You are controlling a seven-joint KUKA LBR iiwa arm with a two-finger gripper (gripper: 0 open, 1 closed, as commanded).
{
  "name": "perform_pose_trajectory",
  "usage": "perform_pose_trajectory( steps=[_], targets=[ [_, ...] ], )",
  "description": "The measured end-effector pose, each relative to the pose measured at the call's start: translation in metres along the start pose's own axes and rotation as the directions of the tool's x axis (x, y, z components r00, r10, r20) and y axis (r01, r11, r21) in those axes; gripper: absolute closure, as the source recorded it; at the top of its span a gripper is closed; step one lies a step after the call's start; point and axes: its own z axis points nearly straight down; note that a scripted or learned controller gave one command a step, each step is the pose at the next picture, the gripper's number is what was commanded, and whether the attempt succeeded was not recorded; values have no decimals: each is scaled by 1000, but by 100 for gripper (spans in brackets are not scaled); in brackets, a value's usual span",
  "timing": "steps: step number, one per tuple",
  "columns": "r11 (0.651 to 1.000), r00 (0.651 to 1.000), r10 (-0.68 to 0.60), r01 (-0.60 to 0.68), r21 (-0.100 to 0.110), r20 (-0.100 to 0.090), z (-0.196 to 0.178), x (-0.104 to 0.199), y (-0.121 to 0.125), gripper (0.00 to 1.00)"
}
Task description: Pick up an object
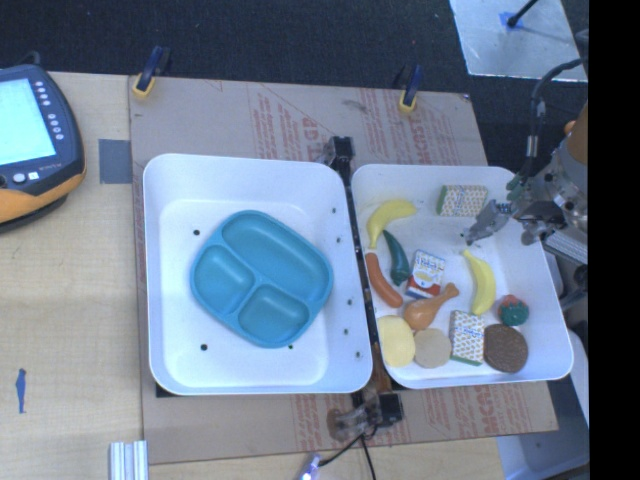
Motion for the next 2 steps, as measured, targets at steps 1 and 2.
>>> perform_pose_trajectory(
  steps=[1,2],
  targets=[
    [1000,1000,-2,2,2,2,106,-24,50,0],
    [1000,1000,-2,2,1,1,138,-47,5,0]
  ],
)
